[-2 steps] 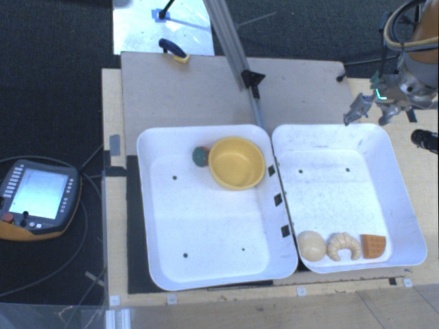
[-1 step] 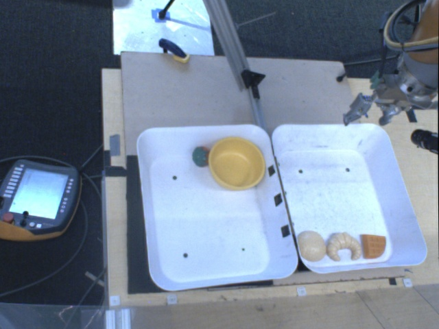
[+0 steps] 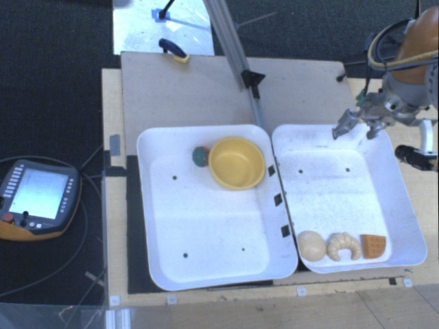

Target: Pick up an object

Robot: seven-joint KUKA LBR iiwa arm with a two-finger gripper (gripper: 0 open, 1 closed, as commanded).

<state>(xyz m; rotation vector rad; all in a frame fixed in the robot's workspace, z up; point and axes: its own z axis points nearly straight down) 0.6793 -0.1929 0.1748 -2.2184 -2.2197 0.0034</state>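
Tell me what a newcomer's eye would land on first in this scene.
The yellow bowl stands out most, sitting at the far side of the left bin with a small green ball touching its left edge. Next come three pale food items lined up along the near edge of the right bin: a round bun, a croissant and an orange-brown wedge. The gripper, fingers spread, hovers over that bin's far right corner.
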